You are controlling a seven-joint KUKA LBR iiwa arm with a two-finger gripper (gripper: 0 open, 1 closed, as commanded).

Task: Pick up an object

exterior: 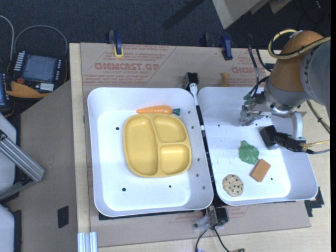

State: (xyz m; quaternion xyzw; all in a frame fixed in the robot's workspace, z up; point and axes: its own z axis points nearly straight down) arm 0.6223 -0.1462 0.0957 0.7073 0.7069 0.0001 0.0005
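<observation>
In the right bin (223, 140) lie a crumpled green leaf-like piece (248, 153), a small brown block (260, 170) just below it, and a round speckled cookie (232, 185) near the front edge. My gripper (249, 117) hangs low over the back of this bin, above and behind the green piece and apart from it. Nothing shows in its grasp. The grey arm with its orange band (290, 62) comes in from the right.
The left bin (105, 140) holds a yellow divided plate (156, 144), with an orange carrot (154, 109) lying along the plate's far edge. A black part with a cable (273, 136) sits on the arm's wrist, right of the green piece. Bare floor lies in the right bin's left half.
</observation>
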